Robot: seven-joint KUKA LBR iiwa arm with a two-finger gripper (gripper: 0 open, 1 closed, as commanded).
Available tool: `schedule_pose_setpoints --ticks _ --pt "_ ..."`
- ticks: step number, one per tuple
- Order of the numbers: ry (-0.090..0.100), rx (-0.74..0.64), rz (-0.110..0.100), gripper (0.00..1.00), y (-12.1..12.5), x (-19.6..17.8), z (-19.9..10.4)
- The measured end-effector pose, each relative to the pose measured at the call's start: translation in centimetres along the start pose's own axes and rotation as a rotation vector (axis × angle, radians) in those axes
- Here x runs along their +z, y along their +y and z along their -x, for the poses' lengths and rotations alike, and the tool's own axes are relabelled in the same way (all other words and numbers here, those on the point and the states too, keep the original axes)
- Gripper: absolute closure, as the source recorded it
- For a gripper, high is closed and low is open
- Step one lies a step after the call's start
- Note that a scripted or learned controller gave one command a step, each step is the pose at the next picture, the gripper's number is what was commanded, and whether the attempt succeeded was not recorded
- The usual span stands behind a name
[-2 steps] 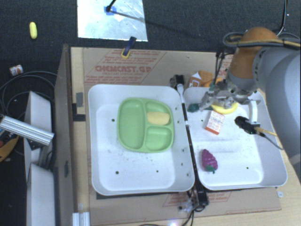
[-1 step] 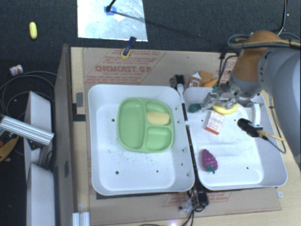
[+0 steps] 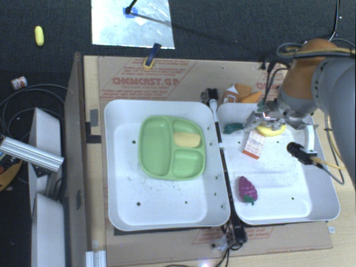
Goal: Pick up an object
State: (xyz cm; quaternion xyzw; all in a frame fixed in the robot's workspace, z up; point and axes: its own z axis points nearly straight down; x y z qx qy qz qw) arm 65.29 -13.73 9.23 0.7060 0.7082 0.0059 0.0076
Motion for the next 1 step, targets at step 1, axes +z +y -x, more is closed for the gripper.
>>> schedule_pose_setpoints --ticks 1 --pt "-0.008 -0.002 0.01 1.0 0.28 -1.37 0.21"
